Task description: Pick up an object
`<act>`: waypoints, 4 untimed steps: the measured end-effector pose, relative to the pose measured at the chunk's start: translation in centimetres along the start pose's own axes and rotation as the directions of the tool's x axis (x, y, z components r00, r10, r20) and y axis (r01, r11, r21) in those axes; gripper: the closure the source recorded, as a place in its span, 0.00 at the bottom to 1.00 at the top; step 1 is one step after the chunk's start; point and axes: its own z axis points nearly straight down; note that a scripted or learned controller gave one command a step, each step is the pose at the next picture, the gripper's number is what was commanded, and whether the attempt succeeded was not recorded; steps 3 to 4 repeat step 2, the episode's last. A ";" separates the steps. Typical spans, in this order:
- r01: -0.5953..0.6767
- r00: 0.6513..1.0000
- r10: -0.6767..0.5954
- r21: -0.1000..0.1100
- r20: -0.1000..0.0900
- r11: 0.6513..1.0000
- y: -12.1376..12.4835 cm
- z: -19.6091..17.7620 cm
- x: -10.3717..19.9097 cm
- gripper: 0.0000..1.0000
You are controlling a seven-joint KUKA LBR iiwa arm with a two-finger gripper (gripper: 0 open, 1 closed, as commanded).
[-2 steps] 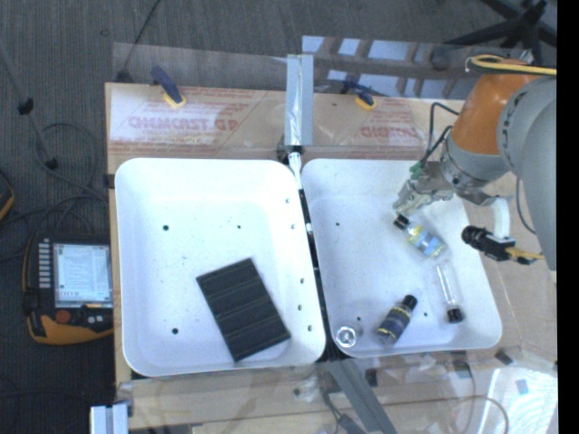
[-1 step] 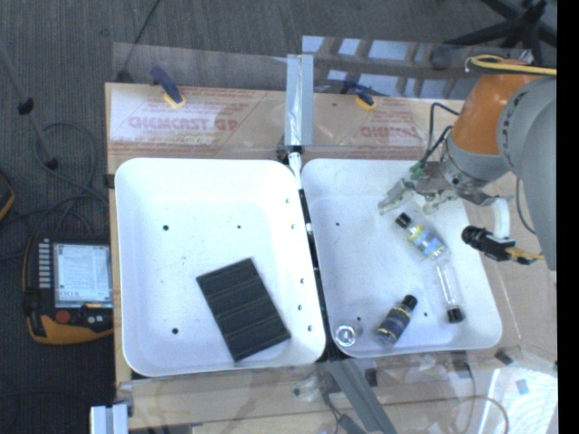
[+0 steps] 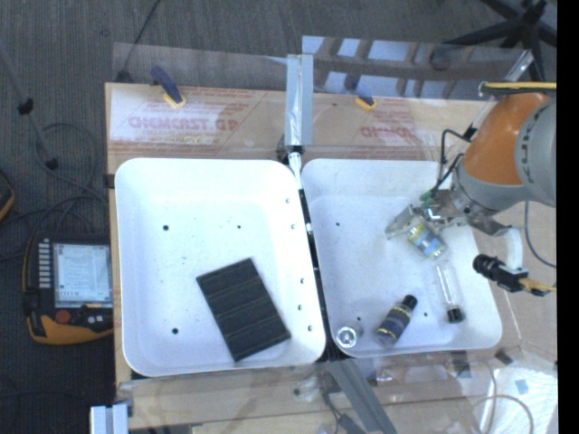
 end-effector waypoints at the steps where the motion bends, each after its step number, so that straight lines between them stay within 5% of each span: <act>1: -0.002 1.000 0.002 0.000 0.007 1.000 -0.1 -0.8 -0.3 1.00; 2: -0.119 0.993 0.119 0.014 0.009 0.993 7.5 -11.0 6.3 1.00; 4: -0.119 0.993 0.119 0.014 0.009 0.993 7.5 -11.0 6.3 1.00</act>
